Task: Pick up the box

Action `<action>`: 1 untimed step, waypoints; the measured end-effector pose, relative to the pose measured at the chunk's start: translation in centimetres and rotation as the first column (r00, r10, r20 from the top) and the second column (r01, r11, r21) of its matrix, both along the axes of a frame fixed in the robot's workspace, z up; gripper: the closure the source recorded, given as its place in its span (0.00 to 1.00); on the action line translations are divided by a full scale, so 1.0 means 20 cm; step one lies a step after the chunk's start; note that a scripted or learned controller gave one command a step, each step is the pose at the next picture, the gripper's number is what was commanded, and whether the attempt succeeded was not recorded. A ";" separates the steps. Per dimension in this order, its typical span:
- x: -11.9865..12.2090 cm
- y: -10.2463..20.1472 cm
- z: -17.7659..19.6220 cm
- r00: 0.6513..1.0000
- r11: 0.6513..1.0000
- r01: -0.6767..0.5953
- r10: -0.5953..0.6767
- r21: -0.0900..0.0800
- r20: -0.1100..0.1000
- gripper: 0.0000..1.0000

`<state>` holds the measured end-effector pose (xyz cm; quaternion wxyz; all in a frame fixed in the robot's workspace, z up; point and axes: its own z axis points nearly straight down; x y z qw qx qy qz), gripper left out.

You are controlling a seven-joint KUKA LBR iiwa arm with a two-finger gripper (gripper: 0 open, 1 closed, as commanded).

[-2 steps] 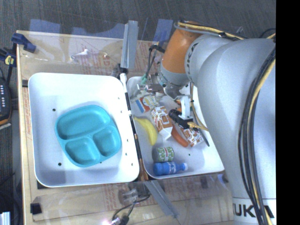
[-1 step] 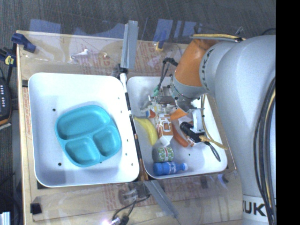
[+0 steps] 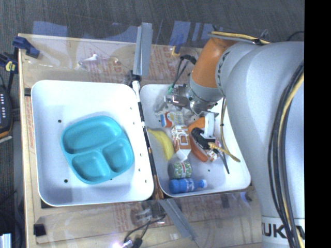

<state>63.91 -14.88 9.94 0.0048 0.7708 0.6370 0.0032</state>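
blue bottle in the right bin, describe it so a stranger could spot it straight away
Look in the right bin, the crowded one beside the bin holding the blue tray. Along its near wall lies the blue bottle on its side, below the banana; it is the bin's one all-blue item.

Overhead slanted view of both bins (image 3: 36,94)

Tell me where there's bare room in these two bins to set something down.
Left bin: bare floor rings the blue tray, widest along its upper edge. Right bin: crowded, with banana, can, bottle, box and gripper; a small bare patch lies at its lower right corner.
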 end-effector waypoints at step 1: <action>-0.02 0.03 0.00 0.993 0.993 0.117 -0.117 0.001 0.000 0.00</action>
